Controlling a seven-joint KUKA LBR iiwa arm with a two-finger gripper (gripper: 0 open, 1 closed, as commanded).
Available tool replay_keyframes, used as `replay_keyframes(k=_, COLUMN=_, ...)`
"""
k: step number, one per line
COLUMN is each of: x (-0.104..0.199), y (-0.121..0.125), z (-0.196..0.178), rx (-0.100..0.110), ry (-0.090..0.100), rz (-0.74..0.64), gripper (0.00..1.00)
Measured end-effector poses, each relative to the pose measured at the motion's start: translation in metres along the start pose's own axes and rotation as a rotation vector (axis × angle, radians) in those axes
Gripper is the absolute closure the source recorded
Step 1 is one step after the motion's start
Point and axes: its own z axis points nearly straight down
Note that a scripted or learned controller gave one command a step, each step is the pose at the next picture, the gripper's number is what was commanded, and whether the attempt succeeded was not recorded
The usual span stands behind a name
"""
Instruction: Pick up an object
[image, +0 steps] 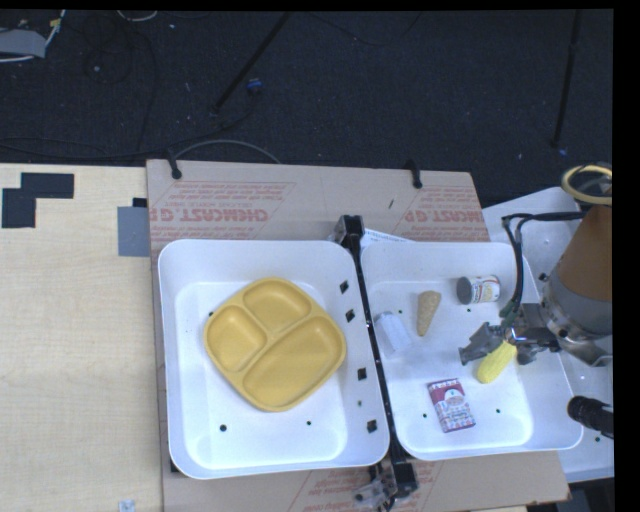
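My gripper (488, 349) hangs low over the right side of the right bin (410, 262), reaching in from the right. A small yellow object (496, 366) lies right at its tip, touching or just beneath it; whether it is gripped is unclear. Also in this bin are a tan cone-shaped piece (427, 312), a small jar on its side (480, 290), a clear plastic item (391, 331) and a red-and-white packet (451, 404).
The left bin (186, 440) holds a yellow divided plate (275, 343). A black divider clamp (366, 340) runs between the bins. Cardboard lies under both bins. Cables and the arm's base crowd the right edge of the bench.
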Motion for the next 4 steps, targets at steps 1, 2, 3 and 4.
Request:
replay_keyframes(k=1, x=0.0, y=0.003, z=-0.007, rx=-0.012, ry=-0.002, rz=-0.004, gripper=0.0)
replay_keyframes(k=2, x=-0.004, y=-0.002, z=0.055, rx=-0.008, ry=0.0, rz=-0.003, gripper=0.0)
replay_keyframes(k=3, x=-0.012, y=-0.001, z=0.101, rx=-0.011, ry=-0.001, rz=-0.002, gripper=0.0)
replay_keyframes(k=4, x=-0.01, y=0.001, z=0.114, rx=-0.015, ry=0.003, rz=-0.005, gripper=0.0)
